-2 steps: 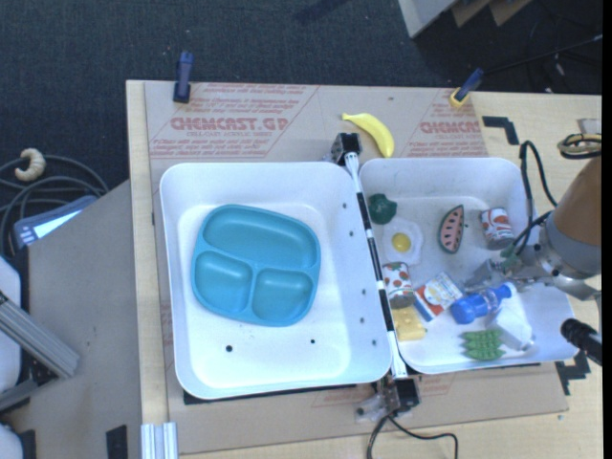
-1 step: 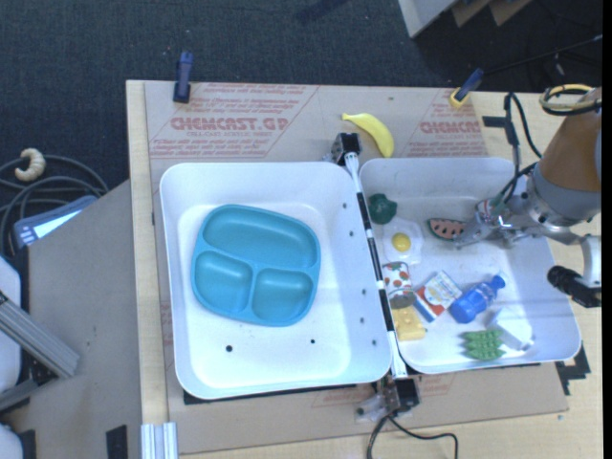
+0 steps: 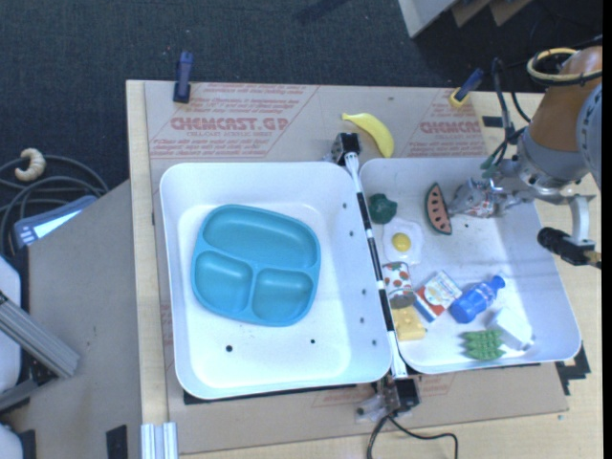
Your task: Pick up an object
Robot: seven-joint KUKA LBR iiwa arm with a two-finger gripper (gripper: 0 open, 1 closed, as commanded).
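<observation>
The right bin (image 3: pixel 535 247) holds a watermelon slice (image 3: pixel 438 208), a dark green piece (image 3: pixel 382 207), a fried egg (image 3: pixel 402 242), a blue bottle (image 3: pixel 476 298), a small snack packet (image 3: pixel 438 291), a patterned card (image 3: pixel 396 277), a yellow block (image 3: pixel 409 324) and a green ridged toy (image 3: pixel 481 343). My gripper (image 3: pixel 475 199) is low over the bin's far side, just right of the watermelon slice, on the grey arm (image 3: pixel 559 142) reaching in from the right. Nothing shows between its fingers.
The left bin (image 3: pixel 191 352) carries a blue divided plate (image 3: pixel 256 264). A yellow banana (image 3: pixel 372 130) lies on the board behind the bins. Blue clamps (image 3: pixel 182 75) sit at the board's back edge. Cables lie on the floor at left.
</observation>
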